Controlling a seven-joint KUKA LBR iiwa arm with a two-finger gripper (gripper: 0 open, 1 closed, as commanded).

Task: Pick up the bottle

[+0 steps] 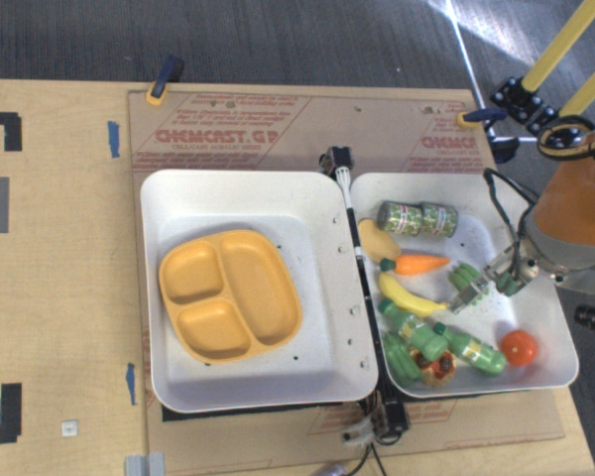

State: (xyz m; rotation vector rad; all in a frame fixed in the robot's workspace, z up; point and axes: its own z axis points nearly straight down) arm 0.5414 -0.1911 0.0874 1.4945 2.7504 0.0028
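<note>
- green bottle (pixel 463 350) lies at the front of the right bin (pixel 555 365), squeezed between a tomato (pixel 518 347) and green veg (pixel 409 357)
- gripper (pixel 488 284) hovers above it, fingers spread, nothing held
- one banana (pixel 409 298), one carrot (pixel 419 263), one can (pixel 416 218)
- left bin (pixel 178 196): one yellow tray (pixel 229 293)

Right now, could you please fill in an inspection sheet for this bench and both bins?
Surface: flat brown cardboard sheet printed in red, bearing two shallow white plastic bins, left and right.
Job's things: green plastic bottle lying on its side at the right bin's front.
Clutter: yellow three-compartment tray in the left bin; green patterned can, orange carrot, yellow banana and red tomato in the right bin.
Grippers: two-finger gripper low in the right bin, apart from the bottle, fingers open.
Cables: black cable curving over the right bin's back.
Surroundings: dark carpet; blue tape marks.
</note>
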